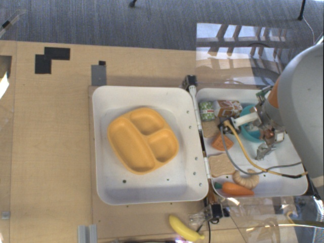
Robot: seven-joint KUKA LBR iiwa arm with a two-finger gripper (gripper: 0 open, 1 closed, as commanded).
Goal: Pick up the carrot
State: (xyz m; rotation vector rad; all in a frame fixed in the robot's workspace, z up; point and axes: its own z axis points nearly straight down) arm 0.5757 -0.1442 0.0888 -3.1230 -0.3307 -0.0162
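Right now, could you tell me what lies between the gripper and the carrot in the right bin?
In the camera view, a croissant-like pastry sits just above the carrot, and yellow cable runs across the stretch below the gripper.

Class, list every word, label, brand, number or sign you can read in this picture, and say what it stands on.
No text can be read.
Green packet in the right bin: print too blurred to read.
Small brown-and-white carton beside it: markings too small to read.
Black shapes on the bench: plain blocks, not letters.
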